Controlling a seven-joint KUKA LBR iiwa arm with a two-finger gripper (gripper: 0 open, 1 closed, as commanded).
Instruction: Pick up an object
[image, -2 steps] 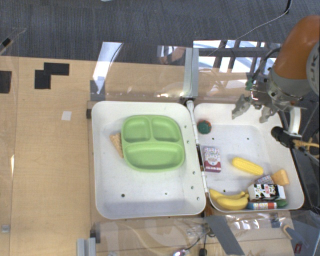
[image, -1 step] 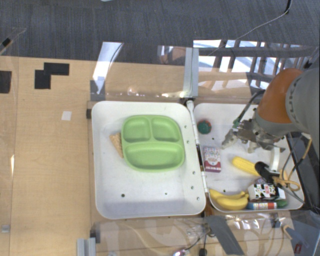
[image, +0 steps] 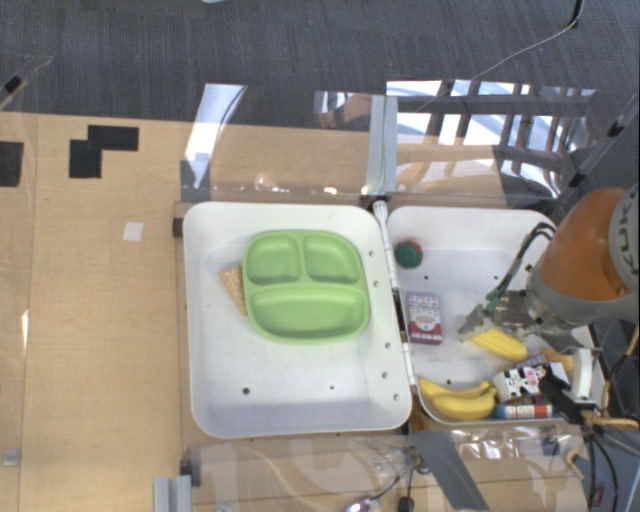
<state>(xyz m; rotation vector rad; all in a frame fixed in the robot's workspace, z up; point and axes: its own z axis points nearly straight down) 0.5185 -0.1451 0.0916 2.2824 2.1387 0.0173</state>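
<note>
Wooden desk (image: 90, 330), two white bins: in the right bin (image: 455, 225), the end effector (image: 480, 322) hovers with fingers narrowly parted, touching the left end of a yellow banana piece (image: 500, 345) running down-right.

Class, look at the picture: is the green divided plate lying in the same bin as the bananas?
No. The green plate lies in the left bin, while the bananas lie in the right bin.
</note>
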